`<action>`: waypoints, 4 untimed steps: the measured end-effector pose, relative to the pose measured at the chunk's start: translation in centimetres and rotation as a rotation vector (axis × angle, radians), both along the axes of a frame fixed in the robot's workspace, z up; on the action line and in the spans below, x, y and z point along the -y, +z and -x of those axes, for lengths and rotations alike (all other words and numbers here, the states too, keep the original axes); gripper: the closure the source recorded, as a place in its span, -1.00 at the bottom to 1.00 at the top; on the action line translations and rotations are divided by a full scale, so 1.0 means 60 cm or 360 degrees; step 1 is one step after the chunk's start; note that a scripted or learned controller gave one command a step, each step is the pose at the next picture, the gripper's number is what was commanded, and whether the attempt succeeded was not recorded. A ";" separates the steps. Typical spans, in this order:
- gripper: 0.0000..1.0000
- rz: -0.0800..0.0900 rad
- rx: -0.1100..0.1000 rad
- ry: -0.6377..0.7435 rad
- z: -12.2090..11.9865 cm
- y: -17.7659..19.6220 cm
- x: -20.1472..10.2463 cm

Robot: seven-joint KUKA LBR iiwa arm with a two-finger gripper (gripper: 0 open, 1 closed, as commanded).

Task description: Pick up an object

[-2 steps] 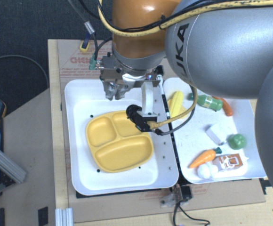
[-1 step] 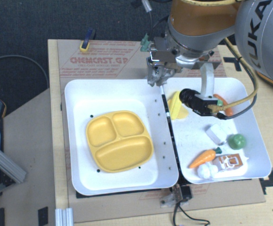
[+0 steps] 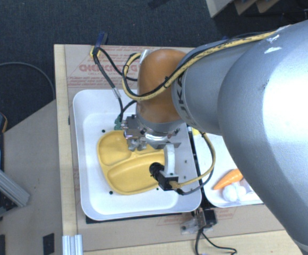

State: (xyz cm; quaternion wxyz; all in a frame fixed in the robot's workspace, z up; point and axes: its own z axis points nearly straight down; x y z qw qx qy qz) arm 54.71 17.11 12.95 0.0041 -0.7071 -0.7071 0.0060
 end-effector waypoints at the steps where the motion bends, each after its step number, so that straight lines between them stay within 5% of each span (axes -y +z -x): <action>1: 1.00 -0.0005 0.0014 0.0003 0.118 -0.057 -0.056; 2: 1.00 -0.0008 0.0036 0.0001 0.027 0.046 -0.070; 3: 1.00 -0.0005 0.0027 0.0002 -0.056 0.003 -0.090; 4: 1.00 -0.0007 0.0028 -0.0001 -0.054 0.023 -0.090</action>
